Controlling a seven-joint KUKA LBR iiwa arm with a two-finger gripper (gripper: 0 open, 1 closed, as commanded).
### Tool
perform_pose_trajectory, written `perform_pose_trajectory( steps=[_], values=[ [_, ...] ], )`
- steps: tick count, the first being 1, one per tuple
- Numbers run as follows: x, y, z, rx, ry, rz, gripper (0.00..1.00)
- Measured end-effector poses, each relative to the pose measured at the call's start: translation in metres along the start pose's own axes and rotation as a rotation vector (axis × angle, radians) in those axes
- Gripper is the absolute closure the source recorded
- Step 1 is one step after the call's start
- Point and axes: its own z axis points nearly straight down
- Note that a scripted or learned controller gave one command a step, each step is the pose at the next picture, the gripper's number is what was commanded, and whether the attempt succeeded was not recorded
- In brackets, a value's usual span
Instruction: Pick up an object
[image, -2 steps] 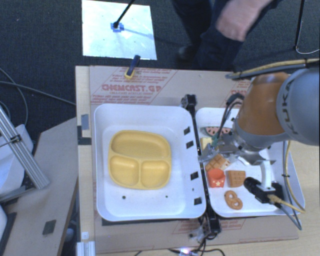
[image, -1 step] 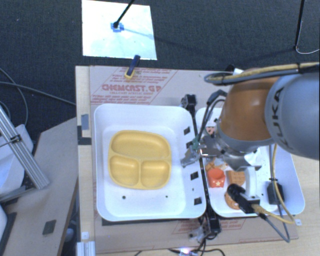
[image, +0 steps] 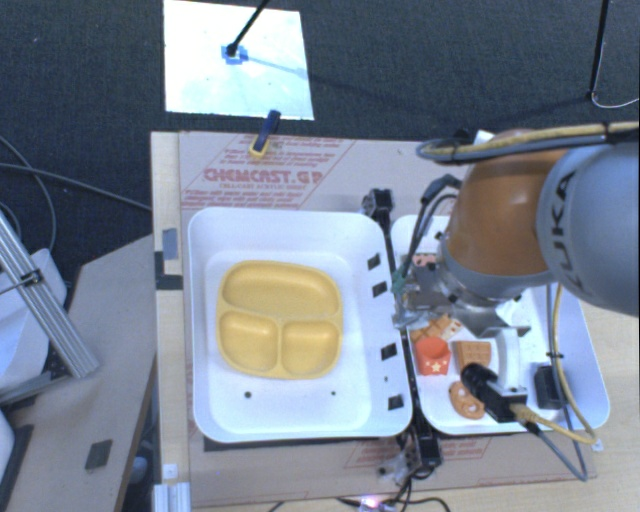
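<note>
Arm lowered over the right bin (image: 590, 395), where the small objects lie.
The hand (image: 425, 305) is hidden beneath the wrist; its opening cannot be told. The red object (image: 432, 354) nearby should be centred before closing.

The bins (image: 290, 225) look like smooth, slightly glossy white plastic. The yellow tray (image: 280, 318) is matt plastic. The arm (image: 590, 235) has a smooth grey shell and a glossy orange band (image: 500, 215); the surface (image: 100, 300) looks like matt wood.
</note>
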Motion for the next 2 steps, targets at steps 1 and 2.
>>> perform_pose_trajectory(
  steps=[1,2],
  values=[
    [0.033,-0.005,0.063,0.011,-0.001,-0.003,1.00],
    [-0.080,0.020,0.059,0.001,-0.006,0.012,1.00]
  ],
)
